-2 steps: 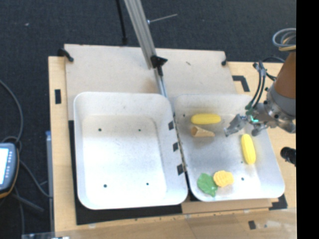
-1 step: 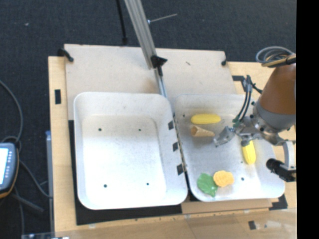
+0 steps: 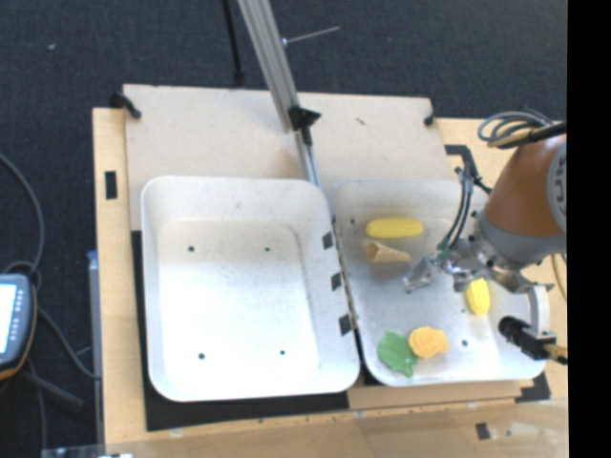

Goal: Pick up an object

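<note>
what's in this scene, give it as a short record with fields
arm: reaches in from the right, over the right bin
gripper: gripper low in the right bin, nothing seen between its fingers
right bin items: long yellow piece, tan wedge, small yellow piece, orange piece, green piece
left bin: left bin, white, beside the right bin
nearest item to gripper: tan wedge

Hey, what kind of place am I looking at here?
Probably a robotics lab's grasping test bench: a robot arm reaches over two white bins, the right one holding toy food such as a yellow banana, with cables on dark carpet.
</note>
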Controlling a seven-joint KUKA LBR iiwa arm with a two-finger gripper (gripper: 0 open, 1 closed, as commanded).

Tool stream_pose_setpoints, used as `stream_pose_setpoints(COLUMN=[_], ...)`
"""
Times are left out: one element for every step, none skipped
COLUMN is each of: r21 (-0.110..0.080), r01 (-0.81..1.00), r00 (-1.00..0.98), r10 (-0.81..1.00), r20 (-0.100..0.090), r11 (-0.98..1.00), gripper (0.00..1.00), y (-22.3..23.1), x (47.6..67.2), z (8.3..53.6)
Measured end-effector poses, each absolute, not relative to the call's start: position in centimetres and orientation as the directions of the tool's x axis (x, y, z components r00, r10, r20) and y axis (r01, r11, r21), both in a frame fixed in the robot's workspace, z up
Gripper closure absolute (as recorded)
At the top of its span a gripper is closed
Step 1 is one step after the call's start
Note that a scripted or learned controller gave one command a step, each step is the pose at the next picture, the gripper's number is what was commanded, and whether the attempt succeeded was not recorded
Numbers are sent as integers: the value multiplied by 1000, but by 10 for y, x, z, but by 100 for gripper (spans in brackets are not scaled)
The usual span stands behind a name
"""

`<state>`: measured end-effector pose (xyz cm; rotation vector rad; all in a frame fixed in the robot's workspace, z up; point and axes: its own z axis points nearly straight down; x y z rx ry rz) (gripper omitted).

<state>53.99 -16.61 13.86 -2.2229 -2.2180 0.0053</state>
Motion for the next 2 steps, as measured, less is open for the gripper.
stream_pose_setpoints(r21=[-2, 5], r01=[1000, 1000], r00=[3, 10], r10=[1000, 1000], r20=[-2, -2], r11=[-3, -10], gripper=[0, 100], y=[-167, -168], x=[540, 541], z=[99, 112])
